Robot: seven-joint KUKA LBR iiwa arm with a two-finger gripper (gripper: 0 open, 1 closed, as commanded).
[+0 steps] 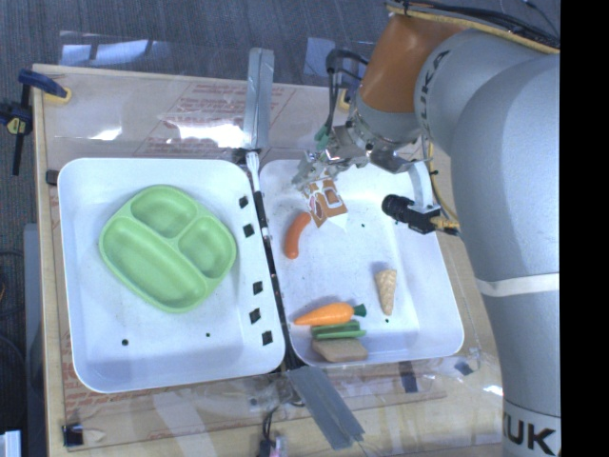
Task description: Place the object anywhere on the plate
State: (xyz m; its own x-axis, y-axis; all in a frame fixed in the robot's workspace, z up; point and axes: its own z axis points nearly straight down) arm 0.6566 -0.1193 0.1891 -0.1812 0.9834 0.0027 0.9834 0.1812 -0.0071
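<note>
A green plate with three compartments lies in the left bin. My gripper is over the far left part of the right bin. A small orange and white object sits tilted directly under its tip, touching or nearly touching it. I cannot make out whether the object is gripped or resting on the bin floor.
The right bin also holds an orange sausage, a carrot, a green piece, a brown slab and a pale cone. A raised divider separates the bins. The arm's body fills the right side.
</note>
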